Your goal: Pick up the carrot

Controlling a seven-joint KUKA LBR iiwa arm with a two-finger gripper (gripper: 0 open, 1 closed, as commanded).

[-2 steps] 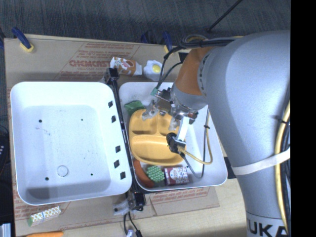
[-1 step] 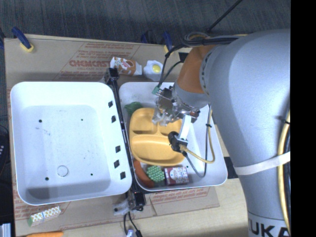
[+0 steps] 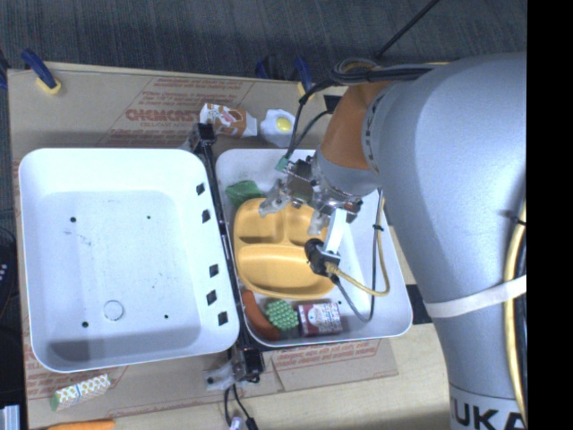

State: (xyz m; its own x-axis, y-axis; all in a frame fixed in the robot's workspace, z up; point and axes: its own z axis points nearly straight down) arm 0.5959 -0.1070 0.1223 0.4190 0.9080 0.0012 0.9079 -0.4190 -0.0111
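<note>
The carrot (image 3: 253, 311) shows as a small orange-red sliver at the near left corner of the right bin (image 3: 394, 316), partly tucked under a large yellow object (image 3: 279, 267). My gripper (image 3: 293, 197) hangs low over the far half of that bin, above a second yellow piece (image 3: 269, 224). It is well away from the carrot, which lies toward the front edge. The wrist and its cables hide the fingertips.
Beside the carrot lie a green studded item (image 3: 282, 314) and a dark red can (image 3: 320, 317). A green object (image 3: 242, 191) sits at the bin's far left. The left bin (image 3: 107, 240) stands alongside. A small carton (image 3: 224, 119) and a yellow-white item (image 3: 279, 125) rest behind the bins.
</note>
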